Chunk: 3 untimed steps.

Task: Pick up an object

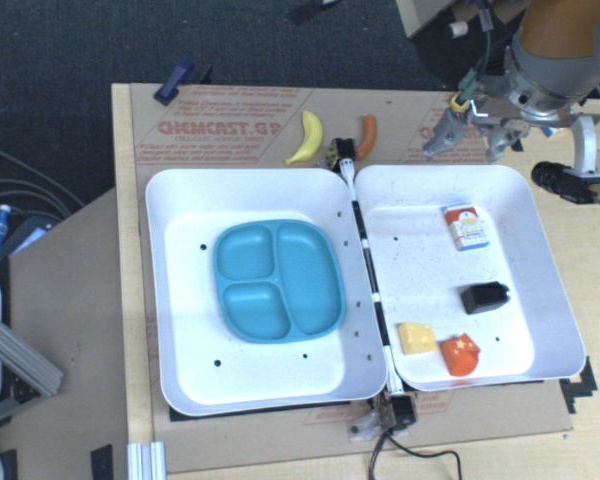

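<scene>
Small carton (465,227) in right bin (540,228), jaws (470,133) spread, holding nothing, over bench (230,118)

Two shallow white bins are set side by side on a brown printed board (230,118); the left bin (160,268) lies toward 9 o'clock, the right bin (558,298) toward 3 o'clock; they are joined along a black seam with a black clip (344,151) at its 12 o'clock end; a yellow banana (305,138) and a small orange piece (366,136) are laid on the board either side of that clip; a blue object (174,82) is seen at the board's 11 o'clock corner; dark carpet (130,18) is spread beyond; grey cables (20,183) are looped at 9 o'clock; a grey metal bar (20,353) is angled at 8 o'clock.
</scene>
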Each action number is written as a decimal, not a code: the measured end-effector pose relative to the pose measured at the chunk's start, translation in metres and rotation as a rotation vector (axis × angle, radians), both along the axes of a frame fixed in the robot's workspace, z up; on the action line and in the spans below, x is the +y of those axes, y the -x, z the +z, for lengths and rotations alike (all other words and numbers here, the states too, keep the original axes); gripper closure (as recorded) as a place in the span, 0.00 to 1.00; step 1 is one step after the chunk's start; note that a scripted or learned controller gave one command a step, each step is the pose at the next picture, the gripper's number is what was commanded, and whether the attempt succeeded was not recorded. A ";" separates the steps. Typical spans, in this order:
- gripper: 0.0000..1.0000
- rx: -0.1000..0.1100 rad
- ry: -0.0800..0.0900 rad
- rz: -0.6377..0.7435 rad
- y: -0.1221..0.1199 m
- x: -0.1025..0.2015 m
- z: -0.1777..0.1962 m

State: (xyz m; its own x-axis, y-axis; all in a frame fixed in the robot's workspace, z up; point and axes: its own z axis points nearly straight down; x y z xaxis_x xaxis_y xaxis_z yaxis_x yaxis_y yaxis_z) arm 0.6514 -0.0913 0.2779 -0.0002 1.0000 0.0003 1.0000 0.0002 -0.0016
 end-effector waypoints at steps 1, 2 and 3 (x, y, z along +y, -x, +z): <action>0.00 0.001 0.000 -0.001 0.009 -0.060 -0.143; 0.00 -0.002 0.001 -0.001 -0.014 -0.096 -0.194; 1.00 -0.006 0.002 -0.001 -0.015 -0.096 -0.182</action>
State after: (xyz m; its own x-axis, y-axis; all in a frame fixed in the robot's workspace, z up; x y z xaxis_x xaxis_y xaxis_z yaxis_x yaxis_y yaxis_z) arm 0.6668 -0.1874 0.0957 0.0006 1.0000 -0.0020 1.0000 -0.0006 0.0040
